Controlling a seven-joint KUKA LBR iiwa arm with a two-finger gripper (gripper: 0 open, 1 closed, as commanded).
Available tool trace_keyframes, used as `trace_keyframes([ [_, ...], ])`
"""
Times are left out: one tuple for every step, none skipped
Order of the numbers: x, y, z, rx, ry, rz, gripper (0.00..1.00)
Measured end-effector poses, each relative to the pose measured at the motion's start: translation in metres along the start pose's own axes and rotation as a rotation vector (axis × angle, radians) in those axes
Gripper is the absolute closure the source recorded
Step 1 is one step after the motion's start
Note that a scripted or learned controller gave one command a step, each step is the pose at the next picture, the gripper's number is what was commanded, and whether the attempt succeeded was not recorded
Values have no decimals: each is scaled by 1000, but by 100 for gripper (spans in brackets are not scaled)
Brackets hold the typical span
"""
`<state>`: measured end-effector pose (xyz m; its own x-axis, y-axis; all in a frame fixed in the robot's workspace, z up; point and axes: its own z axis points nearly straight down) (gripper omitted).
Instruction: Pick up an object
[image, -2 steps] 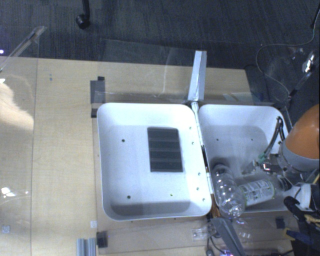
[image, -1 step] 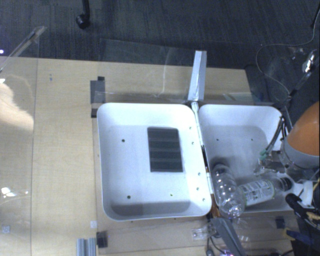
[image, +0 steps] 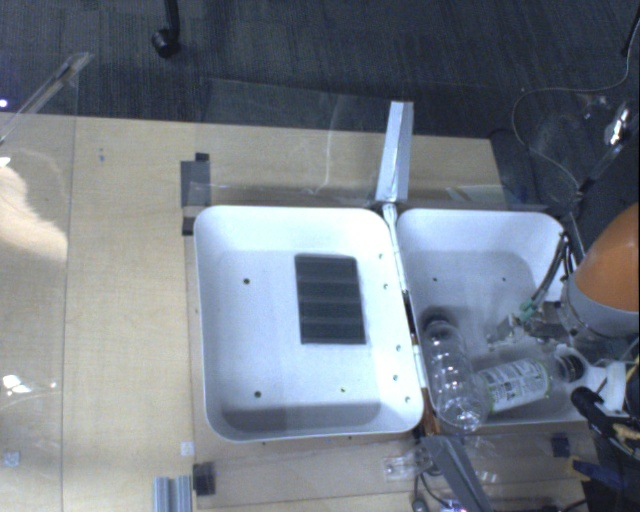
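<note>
Two clear bottles (image: 470, 385) lie in the right bin (image: 470, 240), just left of the gripper (image: 535, 322); one upright-ish, one lengthwise left-right. Gripper state: cannot tell.

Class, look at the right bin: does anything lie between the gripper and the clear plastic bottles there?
Nothing visible does. The two clear bottles lie together near the front of the right bin, and the arm hangs over that bin's right side with bare white floor between them.

Lighting: we record even, moderately bright overhead light. Glare: pale patches on the bench (image: 100, 300) at left. Shadows: soft along the left bin (image: 290, 420) near wall. Focus: slightly soft throughout.
</note>
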<state>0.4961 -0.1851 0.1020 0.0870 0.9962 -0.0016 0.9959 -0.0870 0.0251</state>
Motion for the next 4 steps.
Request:
trace_keyframes([
  [64,48,2,20,3,-119,0],
  [88,119,17,14,3,-121,0],
  [105,123,-72,18,1,37,0],
  [20,123,-82,19,0,64,0],
])
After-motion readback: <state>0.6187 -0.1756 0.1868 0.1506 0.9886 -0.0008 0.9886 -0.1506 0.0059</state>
